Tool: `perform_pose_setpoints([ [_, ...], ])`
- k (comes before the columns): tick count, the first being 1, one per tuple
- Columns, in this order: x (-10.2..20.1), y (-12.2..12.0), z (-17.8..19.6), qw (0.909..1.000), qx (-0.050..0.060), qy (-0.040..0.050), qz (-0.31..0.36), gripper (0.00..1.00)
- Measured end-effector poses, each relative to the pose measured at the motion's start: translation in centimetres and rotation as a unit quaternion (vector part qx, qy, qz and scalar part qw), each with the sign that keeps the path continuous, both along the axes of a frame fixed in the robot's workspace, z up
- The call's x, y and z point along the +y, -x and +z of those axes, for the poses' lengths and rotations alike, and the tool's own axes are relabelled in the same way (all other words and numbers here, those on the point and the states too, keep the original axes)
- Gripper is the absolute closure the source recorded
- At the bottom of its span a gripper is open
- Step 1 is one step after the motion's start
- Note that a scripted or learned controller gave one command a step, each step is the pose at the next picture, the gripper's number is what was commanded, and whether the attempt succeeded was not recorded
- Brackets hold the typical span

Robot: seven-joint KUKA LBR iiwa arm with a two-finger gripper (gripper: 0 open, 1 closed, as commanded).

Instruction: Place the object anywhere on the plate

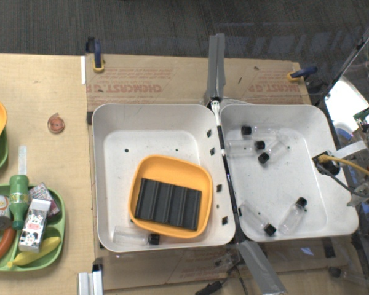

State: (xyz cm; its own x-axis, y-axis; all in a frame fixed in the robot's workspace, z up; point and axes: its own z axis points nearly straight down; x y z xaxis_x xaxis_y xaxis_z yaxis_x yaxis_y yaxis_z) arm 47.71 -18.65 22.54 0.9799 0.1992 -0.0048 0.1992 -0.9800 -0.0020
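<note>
Robot lab: clamped cardboard [190,82], white bins [104,183]

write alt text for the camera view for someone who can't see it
An orange plate carrying a ribbed black block sits in the left white bin. Several clear vials with black caps lie scattered in the right white bin.

Left bin [104,165] holds a plate [141,177] bearing a ridged block [169,203], one vial [132,237] before it; right bin [317,128] holds several scattered vials [292,214].
</note>
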Motion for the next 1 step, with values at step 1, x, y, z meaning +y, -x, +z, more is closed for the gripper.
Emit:
perform_pose_setpoints([
  [1, -2.81, -0.02, 8.69, 1.0000, 0.000, 0.0007, 0.009, 0.00],
])
